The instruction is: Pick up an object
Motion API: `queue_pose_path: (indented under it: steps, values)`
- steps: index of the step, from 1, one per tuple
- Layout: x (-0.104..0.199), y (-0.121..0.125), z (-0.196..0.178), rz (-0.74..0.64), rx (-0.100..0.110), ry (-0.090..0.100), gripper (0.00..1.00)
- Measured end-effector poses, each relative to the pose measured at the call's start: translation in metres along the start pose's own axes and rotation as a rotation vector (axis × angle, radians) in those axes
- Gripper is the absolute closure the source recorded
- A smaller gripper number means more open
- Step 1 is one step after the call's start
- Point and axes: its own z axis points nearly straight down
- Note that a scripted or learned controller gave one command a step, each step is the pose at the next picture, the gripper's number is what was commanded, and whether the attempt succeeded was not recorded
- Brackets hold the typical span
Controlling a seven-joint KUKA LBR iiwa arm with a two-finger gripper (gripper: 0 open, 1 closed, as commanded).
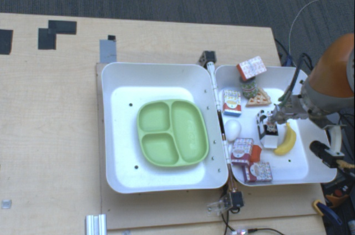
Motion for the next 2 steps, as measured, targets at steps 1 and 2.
queue_pose_path:
  steps: [1, 2]
  values:
    - [0.0, 0.0, 0.0, 0.001, 0.0, 0.0, 0.0]
    - [0.004, -0.05, 0.045, 0.011, 0.033, -0.007, 0.0]
